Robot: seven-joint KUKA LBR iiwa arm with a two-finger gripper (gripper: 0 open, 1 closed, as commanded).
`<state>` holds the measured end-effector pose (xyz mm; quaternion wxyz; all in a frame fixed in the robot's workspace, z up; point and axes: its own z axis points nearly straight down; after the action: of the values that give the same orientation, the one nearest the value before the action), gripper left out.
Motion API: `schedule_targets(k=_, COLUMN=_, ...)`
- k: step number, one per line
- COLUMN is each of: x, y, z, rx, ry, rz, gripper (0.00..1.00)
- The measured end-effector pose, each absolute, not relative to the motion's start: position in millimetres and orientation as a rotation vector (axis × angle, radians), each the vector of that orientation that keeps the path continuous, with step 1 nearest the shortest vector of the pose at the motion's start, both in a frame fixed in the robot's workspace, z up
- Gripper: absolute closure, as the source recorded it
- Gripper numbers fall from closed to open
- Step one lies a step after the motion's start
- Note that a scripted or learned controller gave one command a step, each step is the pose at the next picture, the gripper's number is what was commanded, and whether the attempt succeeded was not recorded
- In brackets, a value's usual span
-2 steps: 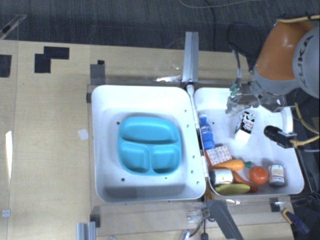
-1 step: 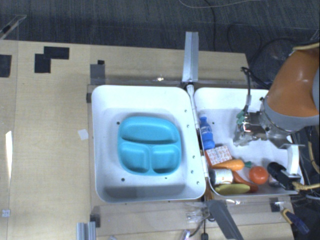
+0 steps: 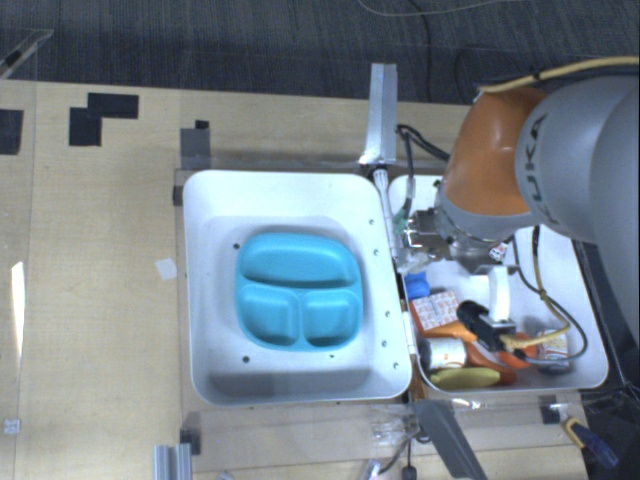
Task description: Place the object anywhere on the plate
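Near the counter's (image 3: 90, 298) front-right edge, a heap of small items (image 3: 480, 343) in the right bin (image 3: 590, 363). Left of it, blue plate (image 3: 298, 288) in the left bin (image 3: 290, 383). Farther back, end effector (image 3: 455, 251) low over the right bin.

Bench (image 3: 90, 298) is pale wood, running across the lower frame; dark floor beyond its 12 o'clock edge. Two shallow white bins sit directly on it, side by side, rims touching or nearly so. Left bin (image 3: 200, 298) at frame centre, right bin (image 3: 592, 363) at its 3 o'clock. Black tape patches (image 3: 103, 116) lie on the bench top at 10 o'clock from the left bin. Small pale scrap (image 3: 165, 267) at 9 o'clock, just beside that bin's rim.
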<state>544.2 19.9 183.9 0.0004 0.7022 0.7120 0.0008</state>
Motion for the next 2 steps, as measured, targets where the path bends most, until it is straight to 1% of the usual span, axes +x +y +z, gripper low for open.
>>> schedule_targets(k=1, x=560.3, y=3, z=219, rx=1.956, ry=2.454, rz=0.005, gripper=1.0)
schedule_targets(k=2, x=561.3, y=70, z=201, rx=1.994, ry=2.426, rz=0.004, gripper=1.0)
